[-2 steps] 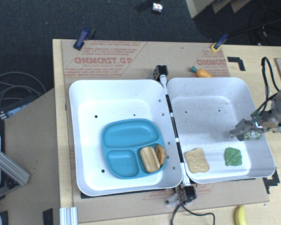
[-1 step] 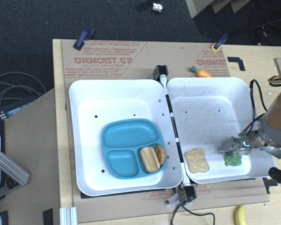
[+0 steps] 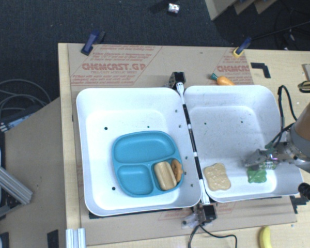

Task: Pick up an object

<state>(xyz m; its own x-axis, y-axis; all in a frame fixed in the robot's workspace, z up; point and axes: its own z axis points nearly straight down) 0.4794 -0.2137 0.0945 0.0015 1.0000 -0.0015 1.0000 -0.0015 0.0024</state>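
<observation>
Arm: grey arm enters from the right edge, over the right shallow white bin (image 3: 232, 102).
Claw (image 3: 259, 160): low over the small green object (image 3: 257, 175) near that bin's front right; whether it is wide or narrow cannot be told.
Beige flat piece (image 3: 217, 177): front left of the same bin.
Left white bin (image 3: 93, 138): blue divided plastic tray (image 3: 139, 156) bearing a tan bread-like roll (image 3: 166, 174).

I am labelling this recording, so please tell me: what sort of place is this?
Probably a robotics lab test bench: two shallow white plastic bins sit on a protective board, loose black cables lie on the dark floor, and toy food fills a blue divided plastic tray.
</observation>
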